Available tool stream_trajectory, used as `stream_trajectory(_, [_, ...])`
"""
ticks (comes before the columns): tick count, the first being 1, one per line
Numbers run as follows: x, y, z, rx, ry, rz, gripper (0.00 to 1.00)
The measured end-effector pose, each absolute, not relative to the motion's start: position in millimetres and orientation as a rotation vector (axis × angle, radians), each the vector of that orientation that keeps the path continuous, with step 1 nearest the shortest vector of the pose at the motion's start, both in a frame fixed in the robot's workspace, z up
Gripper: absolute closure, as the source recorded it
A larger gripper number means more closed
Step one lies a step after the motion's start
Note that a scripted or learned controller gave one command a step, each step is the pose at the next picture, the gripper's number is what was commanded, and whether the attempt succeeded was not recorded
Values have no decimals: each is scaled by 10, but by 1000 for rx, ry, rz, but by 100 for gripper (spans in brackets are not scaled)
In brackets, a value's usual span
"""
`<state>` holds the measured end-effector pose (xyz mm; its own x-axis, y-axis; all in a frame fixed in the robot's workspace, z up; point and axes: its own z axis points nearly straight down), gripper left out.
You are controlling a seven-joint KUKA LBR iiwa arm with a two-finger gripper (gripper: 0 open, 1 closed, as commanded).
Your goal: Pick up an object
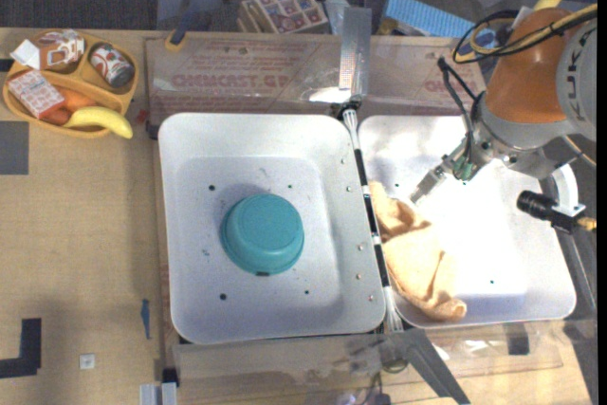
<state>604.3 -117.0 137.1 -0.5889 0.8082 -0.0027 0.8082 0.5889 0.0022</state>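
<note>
Two white bins side by side; landmark for all positions is the metal divider (365, 204) where their rims meet. Left bin (190, 156): holds one teal bowl (264, 233), upside down, near the bin's middle and well apart from the divider. Judged rigid, light and smooth; its domed back offers little for two fingers, so the rim would be the only grip. Right bin (531, 299): a yellow cloth (413, 251) lies crumpled just right of the divider, its left edge touching or lapping that wall, its lower end reaching the bin's near rim. Judged soft, light, not fragile; it should bunch when pinched, and the raised fold at its upper end (nearest the gripper) looks the best hold. The gripper (424, 188) sits just right of the divider, above the cloth's upper end, nothing seen between its fingers; whether they are spread or together I cannot tell. Room: bare floor across the right bin away from the divider; tight at the divider wall itself.
</note>
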Motion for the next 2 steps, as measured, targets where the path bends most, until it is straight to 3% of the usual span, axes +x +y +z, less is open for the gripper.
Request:
stream_trajectory(1, [5613,-1030,897,1406,2798,6,0])
stream_trajectory(2, [5627,-1028,1007,1406,2792,11,100])
